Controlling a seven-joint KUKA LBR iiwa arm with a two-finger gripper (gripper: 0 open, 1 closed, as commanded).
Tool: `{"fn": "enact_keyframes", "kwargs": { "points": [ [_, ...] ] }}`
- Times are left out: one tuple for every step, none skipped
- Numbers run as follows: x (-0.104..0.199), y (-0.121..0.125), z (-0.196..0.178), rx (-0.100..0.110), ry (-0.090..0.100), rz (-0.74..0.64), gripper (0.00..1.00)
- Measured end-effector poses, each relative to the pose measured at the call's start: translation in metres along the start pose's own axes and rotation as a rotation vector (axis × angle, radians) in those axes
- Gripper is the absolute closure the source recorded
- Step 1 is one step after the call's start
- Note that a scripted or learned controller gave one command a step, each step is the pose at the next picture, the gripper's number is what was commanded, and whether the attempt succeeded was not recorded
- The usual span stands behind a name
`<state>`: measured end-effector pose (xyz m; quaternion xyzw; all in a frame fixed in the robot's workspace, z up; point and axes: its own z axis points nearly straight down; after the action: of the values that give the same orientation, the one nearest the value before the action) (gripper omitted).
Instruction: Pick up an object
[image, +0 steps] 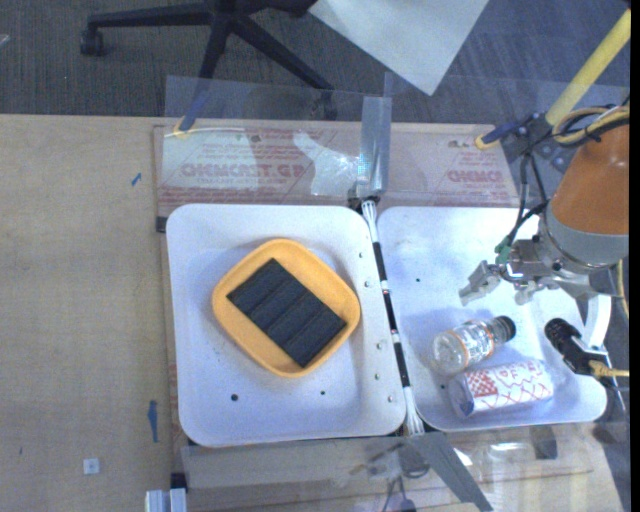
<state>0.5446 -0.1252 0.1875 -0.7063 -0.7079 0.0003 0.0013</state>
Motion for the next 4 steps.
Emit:
{"fn": "enact_keyframes", "kwargs": {
  "points": [
    [0.011,-0.026,0.075,-0.013,-0.003,0.034,0.0],
    [0.014,-0.042,0.087,-0.075,-0.012,-0.061,0.0],
    [-0.002,-0.047,0.048,-0.061,-0.013,-0.127,0.0],
    [-0.034,-0.042,0.087,-0.071,-0.017,-0.157,0.0]
  ]
}}
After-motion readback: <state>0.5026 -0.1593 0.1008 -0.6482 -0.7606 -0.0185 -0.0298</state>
